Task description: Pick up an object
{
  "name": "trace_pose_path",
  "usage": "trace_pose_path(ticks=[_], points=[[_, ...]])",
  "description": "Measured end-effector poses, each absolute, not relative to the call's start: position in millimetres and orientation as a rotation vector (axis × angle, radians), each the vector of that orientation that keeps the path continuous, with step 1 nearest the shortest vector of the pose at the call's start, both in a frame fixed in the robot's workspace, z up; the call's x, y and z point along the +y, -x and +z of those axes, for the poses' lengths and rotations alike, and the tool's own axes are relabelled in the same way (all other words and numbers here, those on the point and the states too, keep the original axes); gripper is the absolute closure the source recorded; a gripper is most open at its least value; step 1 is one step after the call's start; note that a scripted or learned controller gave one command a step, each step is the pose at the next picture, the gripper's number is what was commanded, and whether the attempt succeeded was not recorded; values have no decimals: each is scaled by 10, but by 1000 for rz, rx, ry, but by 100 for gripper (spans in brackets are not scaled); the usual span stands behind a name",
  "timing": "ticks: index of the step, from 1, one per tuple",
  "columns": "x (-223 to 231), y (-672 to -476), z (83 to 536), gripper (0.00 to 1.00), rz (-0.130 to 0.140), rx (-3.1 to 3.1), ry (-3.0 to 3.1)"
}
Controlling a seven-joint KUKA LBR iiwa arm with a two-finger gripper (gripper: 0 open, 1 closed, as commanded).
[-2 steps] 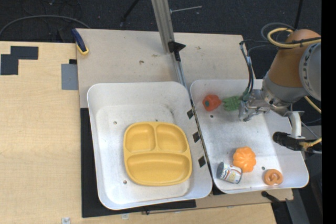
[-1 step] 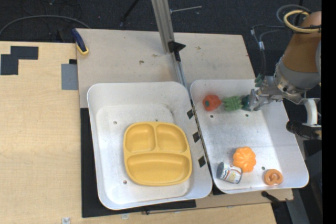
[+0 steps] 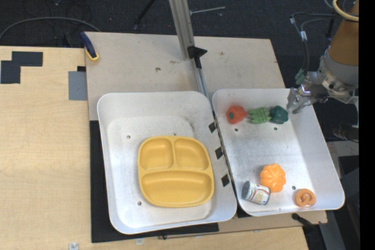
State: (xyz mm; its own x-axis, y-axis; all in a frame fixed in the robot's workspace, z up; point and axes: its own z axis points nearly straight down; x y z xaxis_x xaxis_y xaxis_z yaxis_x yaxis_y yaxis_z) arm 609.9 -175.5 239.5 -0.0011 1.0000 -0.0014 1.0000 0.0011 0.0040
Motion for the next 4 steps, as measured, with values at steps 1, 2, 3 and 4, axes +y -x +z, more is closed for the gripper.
trace_pose_path(ticks=[1, 2, 3, 4], points=[[-1253, -6026, 2272, 100, -2, 2229, -2220], [-774, -5875, 2174, 100, -3, 2230, -2221], [-264, -5767, 2294, 100, -1, 2230, -2219], [257, -5708, 2379, 100, 0, 2230, -2217]])
